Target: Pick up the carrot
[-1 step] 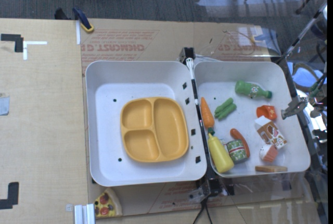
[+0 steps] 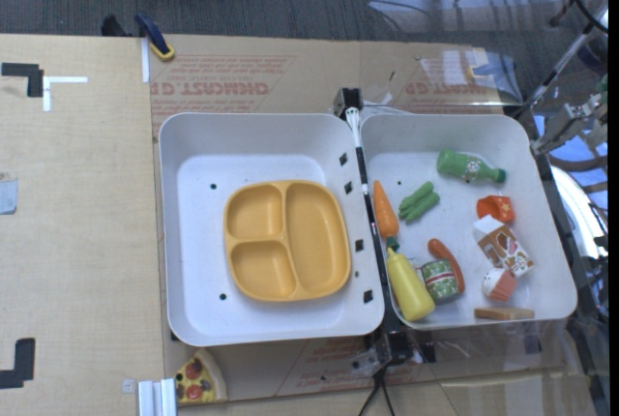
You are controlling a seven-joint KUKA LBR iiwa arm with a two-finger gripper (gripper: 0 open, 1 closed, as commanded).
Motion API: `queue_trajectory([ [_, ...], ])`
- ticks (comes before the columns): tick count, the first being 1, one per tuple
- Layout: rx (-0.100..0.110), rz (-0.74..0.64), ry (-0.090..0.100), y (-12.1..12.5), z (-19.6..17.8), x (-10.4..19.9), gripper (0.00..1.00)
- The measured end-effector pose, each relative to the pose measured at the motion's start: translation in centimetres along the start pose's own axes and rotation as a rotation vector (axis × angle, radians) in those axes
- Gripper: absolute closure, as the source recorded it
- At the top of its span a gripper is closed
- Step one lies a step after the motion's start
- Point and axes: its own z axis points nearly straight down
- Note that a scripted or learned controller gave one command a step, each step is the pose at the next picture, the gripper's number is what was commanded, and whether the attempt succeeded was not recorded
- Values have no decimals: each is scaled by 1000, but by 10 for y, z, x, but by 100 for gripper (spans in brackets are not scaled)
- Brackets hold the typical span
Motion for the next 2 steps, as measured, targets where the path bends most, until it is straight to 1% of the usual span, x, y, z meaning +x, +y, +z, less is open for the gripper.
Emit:
queue_trajectory([
  [1, 4, 293, 1, 52, -40, 87, 0],
  [2, 6, 434, 1, 91, -32, 169, 0],
])
